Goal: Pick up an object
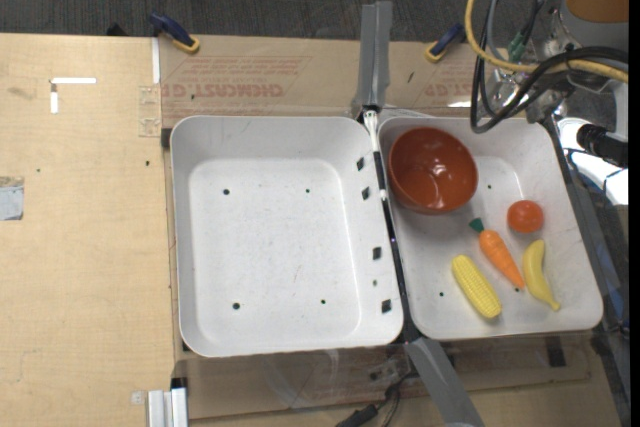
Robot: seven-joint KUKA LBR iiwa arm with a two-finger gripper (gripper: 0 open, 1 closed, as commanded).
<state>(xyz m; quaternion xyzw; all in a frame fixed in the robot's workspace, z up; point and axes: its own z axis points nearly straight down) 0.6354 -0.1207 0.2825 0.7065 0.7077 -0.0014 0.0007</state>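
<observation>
Right bin (560,310) holds five things (one bowl (432,171)).

Evenly and brightly lit from overhead; soft shadows beneath bin (270,135) rims; mild glare inside red bowl (432,170); sharp throughout.

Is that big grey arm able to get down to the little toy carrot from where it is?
Probably yes. The carrot lies uncovered in the right bin, apart from the corn and banana, and the arm hangs above that bin's far corner.
</observation>
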